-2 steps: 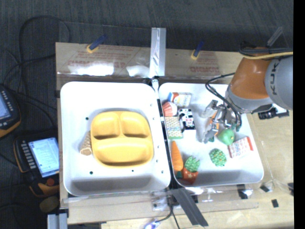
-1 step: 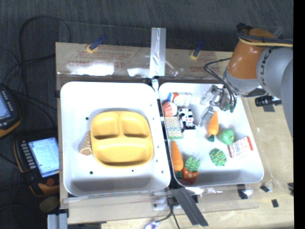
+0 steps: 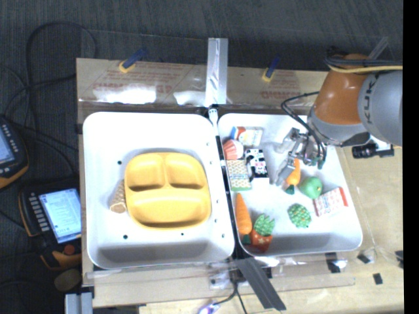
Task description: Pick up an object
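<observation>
over the right bin: gripper sits on a small orange piece

at the upper middle of the right bin [image 3: 347,237], the gripper [image 3: 291,169] hangs low among the toys, reaching in from the arm [image 3: 347,103] at the right. a small orange piece [image 3: 294,176], carrot-like and slim, lies right at the fingertips, with its long axis running from upper right down to lower left. it seems to sit between the fingers, but the metal overlaps it and i cannot tell whether the jaws are clenched on it or merely spread around it, nor whether it is off the floor.

that axis is what matters: the fingers look set roughly across the slim width of the piece, which is the way to take it, in my judgement. just to its right, near touching, is a green round fruit [image 3: 313,187]; a lift that drags sideways could nudge it.

other candidates lie further off: a green textured toy [image 3: 299,215] below, a red-and-white packet [image 3: 329,201] to the lower right, a black-and-white carton [image 3: 257,162] to the left, and a long carrot [image 3: 243,214] by the bin's left wall. the left bin [image 3: 98,175] holds a yellow divided tray [image 3: 167,188], well apart from the gripper.
</observation>
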`<state>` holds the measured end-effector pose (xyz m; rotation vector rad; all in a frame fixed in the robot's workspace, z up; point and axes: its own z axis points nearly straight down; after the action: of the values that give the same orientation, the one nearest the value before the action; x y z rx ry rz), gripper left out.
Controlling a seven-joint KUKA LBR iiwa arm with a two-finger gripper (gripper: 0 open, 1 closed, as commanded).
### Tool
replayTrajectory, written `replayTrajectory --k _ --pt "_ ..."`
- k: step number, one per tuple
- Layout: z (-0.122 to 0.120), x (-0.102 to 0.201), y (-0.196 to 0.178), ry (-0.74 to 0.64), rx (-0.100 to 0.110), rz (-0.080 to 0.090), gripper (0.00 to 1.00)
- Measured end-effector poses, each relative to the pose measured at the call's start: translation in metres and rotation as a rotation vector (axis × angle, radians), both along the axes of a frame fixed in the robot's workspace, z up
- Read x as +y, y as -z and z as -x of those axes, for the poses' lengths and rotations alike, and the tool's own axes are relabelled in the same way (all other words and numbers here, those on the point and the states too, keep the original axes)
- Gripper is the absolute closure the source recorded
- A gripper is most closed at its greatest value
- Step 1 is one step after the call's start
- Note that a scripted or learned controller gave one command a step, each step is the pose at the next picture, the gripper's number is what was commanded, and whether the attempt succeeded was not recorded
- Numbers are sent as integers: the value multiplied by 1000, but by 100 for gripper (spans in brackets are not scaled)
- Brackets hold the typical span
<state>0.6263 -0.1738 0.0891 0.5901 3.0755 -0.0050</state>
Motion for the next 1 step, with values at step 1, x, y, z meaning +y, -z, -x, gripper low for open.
replayTrajectory --k 1 --pt "46 12 -1 37 -2 -1 0"
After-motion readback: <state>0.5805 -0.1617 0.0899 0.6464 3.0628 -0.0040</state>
